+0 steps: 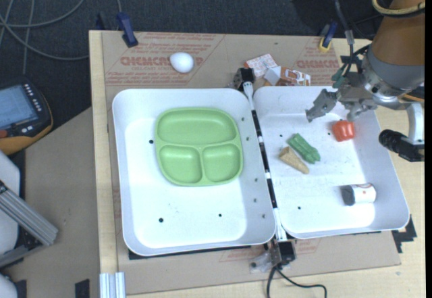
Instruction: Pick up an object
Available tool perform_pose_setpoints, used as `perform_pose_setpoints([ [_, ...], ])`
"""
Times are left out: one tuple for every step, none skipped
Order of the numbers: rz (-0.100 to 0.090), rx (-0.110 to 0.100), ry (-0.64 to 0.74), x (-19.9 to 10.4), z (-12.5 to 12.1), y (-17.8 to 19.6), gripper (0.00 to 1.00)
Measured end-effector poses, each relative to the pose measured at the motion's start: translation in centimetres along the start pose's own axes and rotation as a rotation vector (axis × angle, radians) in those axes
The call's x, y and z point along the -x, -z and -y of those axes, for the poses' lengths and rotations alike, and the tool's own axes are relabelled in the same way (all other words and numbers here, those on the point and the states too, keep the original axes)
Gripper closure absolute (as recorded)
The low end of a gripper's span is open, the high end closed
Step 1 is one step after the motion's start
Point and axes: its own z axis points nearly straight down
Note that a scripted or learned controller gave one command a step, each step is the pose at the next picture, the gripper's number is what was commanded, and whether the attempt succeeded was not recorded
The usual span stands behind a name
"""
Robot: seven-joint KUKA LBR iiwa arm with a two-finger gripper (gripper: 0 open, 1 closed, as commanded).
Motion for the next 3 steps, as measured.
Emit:
perform_pose_setpoints([
  [0.000, 0.002, 0.000, -1.0, 0.6, -14.9, 0.00],
  [0.001, 0.003, -0.001, -0.7, -0.3, -15.0, 0.00],
  [0.001, 0.005, -0.001, -0.7, -0.3, -14.0, 1.00],
])
